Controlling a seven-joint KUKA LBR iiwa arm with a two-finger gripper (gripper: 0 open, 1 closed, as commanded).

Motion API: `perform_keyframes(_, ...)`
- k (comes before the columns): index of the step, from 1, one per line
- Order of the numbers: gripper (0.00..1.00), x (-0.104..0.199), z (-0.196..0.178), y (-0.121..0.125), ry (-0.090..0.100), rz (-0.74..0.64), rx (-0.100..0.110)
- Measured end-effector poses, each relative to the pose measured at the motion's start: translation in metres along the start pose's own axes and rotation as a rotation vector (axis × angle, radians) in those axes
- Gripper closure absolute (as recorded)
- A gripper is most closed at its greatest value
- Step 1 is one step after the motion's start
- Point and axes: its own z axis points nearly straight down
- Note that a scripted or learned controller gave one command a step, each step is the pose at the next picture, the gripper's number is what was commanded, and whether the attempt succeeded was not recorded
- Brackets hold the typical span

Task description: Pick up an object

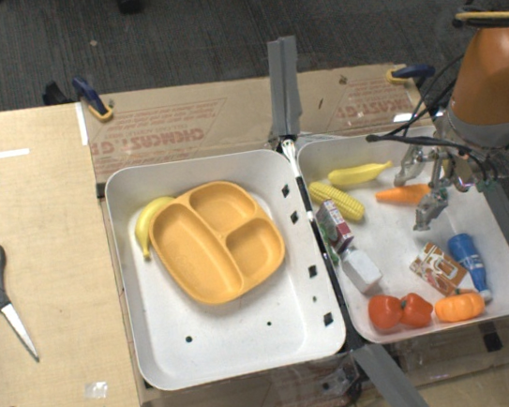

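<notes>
Gripper [432, 183] fingers are hanging apart, gripping nothing; we are hovering at the carrot's [402, 194] three o'clock, seemingly lining up a grasp.

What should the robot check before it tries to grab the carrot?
1. Gripper sits over the right bin: ok.
2. Carrot lies in the open, just left of the gripper: ok.
3. Something already between the fingers: cannot tell, the fingers are too small and cluttered to read.
4. Room around the carrot: not ok, the banana and corn lie close by on its left.
5. Cables clear of the fingers: cannot tell, they hang right above the gripper.
6. Other toys out of the way: ok, the tomato and bottle are at the bin's near end.
</notes>
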Motion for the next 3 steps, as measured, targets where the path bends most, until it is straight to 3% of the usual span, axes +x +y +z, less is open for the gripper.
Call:
perform_keyframes(1,0.00,0.068,0.010,0.010,0.004,0.070,-0.002)
perform_keyframes(2,0.00,-0.024,0.008,0.037,0.000,0.305,0.000)
perform_keyframes(3,0.00,0.023,0.008,-0.009,0.002,0.264,0.000)
